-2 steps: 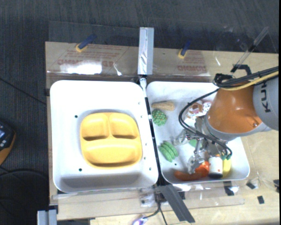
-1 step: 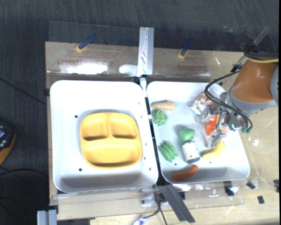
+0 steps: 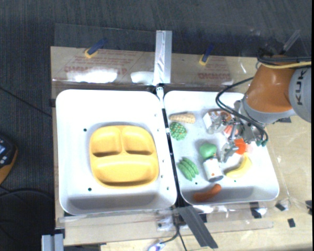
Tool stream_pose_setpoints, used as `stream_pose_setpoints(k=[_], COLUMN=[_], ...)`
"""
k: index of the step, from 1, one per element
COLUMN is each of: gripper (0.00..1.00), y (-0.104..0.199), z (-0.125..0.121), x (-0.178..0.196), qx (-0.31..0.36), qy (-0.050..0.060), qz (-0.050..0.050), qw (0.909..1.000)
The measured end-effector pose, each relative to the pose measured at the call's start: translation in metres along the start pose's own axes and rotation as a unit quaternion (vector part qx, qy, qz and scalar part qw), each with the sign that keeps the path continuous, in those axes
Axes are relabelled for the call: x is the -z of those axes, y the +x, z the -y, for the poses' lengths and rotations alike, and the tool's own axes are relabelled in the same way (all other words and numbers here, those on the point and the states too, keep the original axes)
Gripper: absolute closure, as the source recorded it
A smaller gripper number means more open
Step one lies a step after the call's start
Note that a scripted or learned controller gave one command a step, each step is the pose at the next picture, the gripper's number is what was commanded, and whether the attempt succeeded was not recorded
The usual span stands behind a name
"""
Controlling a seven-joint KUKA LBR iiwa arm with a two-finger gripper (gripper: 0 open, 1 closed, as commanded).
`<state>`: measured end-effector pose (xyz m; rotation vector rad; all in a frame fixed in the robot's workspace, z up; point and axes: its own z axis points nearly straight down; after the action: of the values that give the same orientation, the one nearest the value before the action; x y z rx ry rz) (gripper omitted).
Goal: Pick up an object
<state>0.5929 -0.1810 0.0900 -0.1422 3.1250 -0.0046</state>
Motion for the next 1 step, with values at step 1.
stream_pose_setpoints(k=[1], gripper=[0.0], y=[0.0808], z=[-0.0014], x=[0.0016], qx=[-0.029], qy=[-0.001], qz=[-0.001], qw=[0.9996])
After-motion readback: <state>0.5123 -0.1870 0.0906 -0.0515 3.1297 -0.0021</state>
